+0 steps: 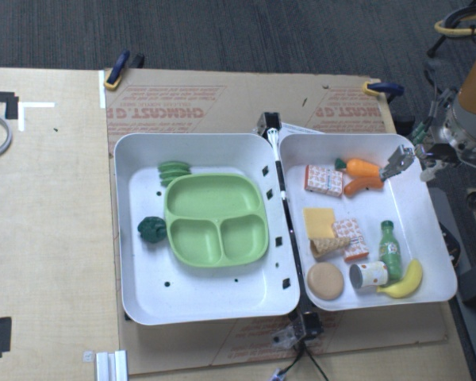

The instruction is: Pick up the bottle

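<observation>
1. Hovering at the right bin's (436,213) upper right rim, the hand (397,163) points down and left, next to the orange carrot toys (362,175).
2. Its fingers look narrow and grip nothing I can see, though they are too small to tell whether they are fully closed.
3. Standing in the lower right part of the right bin, the green bottle (389,249) has its cap toward the top of the view, well apart from the hand.
4. Just beside the bottle lie a white cup (369,275) on its side to the lower left and a yellow banana (404,281) below and to the right; both seem to touch it.
5. Further left in that bin are a red-and-white box (324,180), a yellow cheese wedge (320,222), a small patterned packet (351,236) and a round tan bun (326,280).
6. Sitting in the left bin (135,292), a green divided plate (216,221) has a leafy green piece (174,170) above it and a dark green broccoli toy (151,228) at its left.
7. Both bins rest on a cardboard sheet (182,105) over the table (47,236).
</observation>
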Tool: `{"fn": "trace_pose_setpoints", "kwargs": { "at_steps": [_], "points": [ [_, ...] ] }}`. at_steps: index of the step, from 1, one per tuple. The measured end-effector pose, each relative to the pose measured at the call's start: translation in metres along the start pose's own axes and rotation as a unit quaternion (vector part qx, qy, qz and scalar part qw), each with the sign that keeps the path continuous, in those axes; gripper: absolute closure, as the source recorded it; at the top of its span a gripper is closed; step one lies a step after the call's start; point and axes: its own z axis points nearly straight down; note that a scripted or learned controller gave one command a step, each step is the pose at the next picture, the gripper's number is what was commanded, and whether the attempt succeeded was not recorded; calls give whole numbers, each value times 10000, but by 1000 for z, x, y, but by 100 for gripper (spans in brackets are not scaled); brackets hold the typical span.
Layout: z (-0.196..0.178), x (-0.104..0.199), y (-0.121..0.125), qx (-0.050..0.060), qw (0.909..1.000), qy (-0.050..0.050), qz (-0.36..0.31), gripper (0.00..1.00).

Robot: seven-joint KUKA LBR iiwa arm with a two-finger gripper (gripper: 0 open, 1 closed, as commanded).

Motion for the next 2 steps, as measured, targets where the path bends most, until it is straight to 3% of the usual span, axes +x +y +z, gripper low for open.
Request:
{"fn": "trace_pose_setpoints", "kwargs": {
  "at_steps": [1, 2],
  "points": [
    [118, 15, -51, -8, 9940, 0, 1090, 0],
    [109, 14, -51, -8, 9939, -3, 1100, 100]
  ]
}}
